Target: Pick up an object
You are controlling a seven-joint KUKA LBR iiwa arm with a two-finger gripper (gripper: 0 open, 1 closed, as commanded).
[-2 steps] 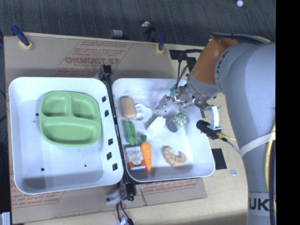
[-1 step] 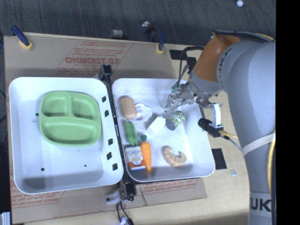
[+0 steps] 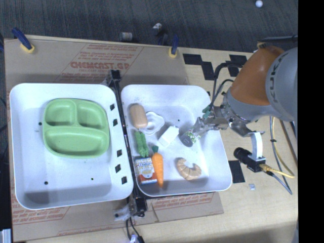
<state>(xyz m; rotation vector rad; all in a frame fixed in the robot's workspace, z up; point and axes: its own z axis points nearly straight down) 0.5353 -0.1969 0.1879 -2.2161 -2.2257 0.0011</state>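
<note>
Right bin (image 3: 215, 178): bun (image 3: 137, 116), carrot (image 3: 158, 168), croissant (image 3: 188, 169), carton (image 3: 146, 170). Left bin (image 3: 25, 186): green tray (image 3: 76, 127). My pincer (image 3: 191, 134), frame centre-right, low over right bin; grip state unclear.

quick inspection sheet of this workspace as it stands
surface: bench under cardboard sheet; two white bins side by side, left bin, right bin
job's things: in right bin, bread roll, carrot, croissant, green vegetable, small carton, white block
clutter: green divided plate in left bin
grippers: gripper low over right bin's right part; nothing seen held
cables: yellow cable, right of bins
surroundings: blue clamps at bench edge, dark carpet beyond
</note>
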